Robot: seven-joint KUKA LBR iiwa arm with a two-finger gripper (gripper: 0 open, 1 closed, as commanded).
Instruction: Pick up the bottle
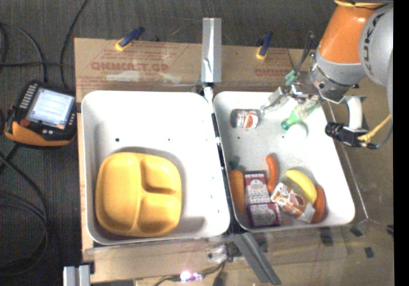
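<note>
A small green bottle point(296, 117) lies tilted in the back right part of the right bin point(332, 157), its narrow end pointing down-left. My gripper point(289, 106) hangs over it, open, jaws spread wide. One finger point(272, 102) reaches out to the left, apart from the bottle. The other sits at the bottle's upper right end. Nothing is clamped between them.
A small can point(245, 119) lies left of the gripper near the bin divider. At the right bin's front lie carrots point(236, 189), a sausage point(272, 168), a banana point(300, 184) and cartons point(258, 196). The left bin point(108, 109) holds a yellow divided tray point(139, 193).
</note>
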